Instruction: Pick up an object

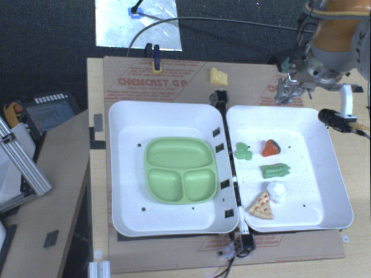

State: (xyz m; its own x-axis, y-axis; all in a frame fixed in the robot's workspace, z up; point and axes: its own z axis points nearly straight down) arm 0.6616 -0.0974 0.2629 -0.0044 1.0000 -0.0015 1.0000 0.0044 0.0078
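In the right bin (324,172) lie several small toy foods: a green broccoli piece (243,152), a red strawberry (271,148), a green bean bundle (275,169), a white lump (277,190) and a pizza slice (261,206). My gripper (286,90) hangs above the bench just behind that bin's back rim, well apart from all of them. Nothing is between its fingers. The grey arm with its orange band rises to the upper right.
The left bin (122,155) holds a green three-compartment plate (179,169). A yellow block (218,76) lies on the cardboard behind the bins. A black clamp joins the bins at the back. Black cable runs across the back.
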